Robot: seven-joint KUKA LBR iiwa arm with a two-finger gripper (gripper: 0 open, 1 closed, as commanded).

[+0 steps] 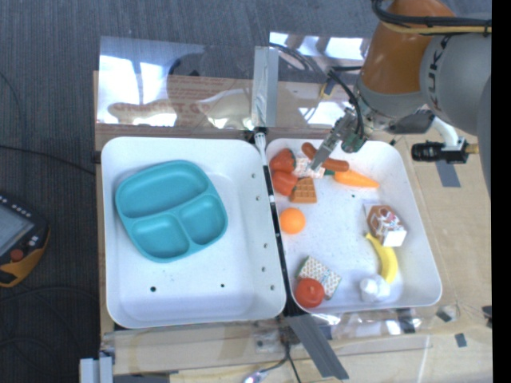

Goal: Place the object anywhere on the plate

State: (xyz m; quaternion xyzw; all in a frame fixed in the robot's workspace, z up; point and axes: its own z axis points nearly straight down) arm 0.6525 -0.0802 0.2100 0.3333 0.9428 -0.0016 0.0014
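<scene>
Plate [169, 210] lies bare in left bin [192, 298]; jaws [318, 164], state unclear, crowd toys at right bin's [415, 238] far edge.

The arm [447, 46] runs off the frame's top and right edges, so its base is cut off. The gripper [315, 166] is too small and blurred to read at its tip, and it covers part of the small item [303, 166] beneath it. At 9 o'clock, a dark device [16, 238] is cropped by the left edge.

Teal plate [170, 210], white bins [192, 294] (both), orange ball [292, 221], yellow banana [386, 260], red tomato [310, 293]
</scene>
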